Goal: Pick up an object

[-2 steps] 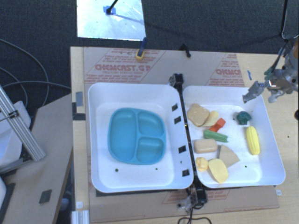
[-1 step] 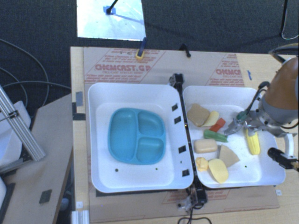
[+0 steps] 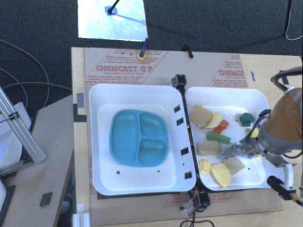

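Yellow wedge (image 3: 221, 174) below hand (image 3: 232, 151), apart

Two white bins (image 3: 142, 91); one blue divided tray (image 3: 138, 137); about eight toy food pieces (image 3: 200, 116).

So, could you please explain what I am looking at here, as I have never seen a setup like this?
One camera looks down at a slant on a bench with two shallow white bins. The left bin holds a blue divided plate. The right bin holds small toy foods, among them a tan bread slice, a green piece and a yellow wedge. The grey and orange shape at the right is a robot arm; its end effector is lowered among the toys. I cannot tell whether it grips anything.
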`<control>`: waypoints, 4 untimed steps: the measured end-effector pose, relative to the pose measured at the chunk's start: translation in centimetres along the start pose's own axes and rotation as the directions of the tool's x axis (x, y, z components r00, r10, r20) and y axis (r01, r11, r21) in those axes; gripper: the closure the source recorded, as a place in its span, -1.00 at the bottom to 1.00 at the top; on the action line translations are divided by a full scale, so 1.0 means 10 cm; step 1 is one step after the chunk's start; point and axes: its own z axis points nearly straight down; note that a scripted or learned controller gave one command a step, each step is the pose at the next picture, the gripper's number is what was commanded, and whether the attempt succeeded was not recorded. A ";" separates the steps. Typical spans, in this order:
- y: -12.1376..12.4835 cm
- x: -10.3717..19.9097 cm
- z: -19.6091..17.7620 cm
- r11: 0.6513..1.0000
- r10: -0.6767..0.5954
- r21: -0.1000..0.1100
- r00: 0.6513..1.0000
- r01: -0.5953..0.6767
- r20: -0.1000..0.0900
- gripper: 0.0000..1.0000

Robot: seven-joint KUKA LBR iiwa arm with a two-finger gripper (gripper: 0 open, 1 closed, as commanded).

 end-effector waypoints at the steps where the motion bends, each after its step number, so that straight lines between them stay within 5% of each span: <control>1: 0.35 0.62 0.02 1.000 -0.013 0.005 1.000 0.013 -0.002 -1.00; 2: 0.58 0.01 -0.39 1.000 -0.002 0.002 1.000 0.002 0.004 -1.00; 3: 0.58 0.04 -0.48 1.000 -0.006 0.003 1.000 0.006 0.001 1.00; 4: -0.02 0.03 0.02 1.000 0.000 0.004 1.000 0.000 0.001 1.00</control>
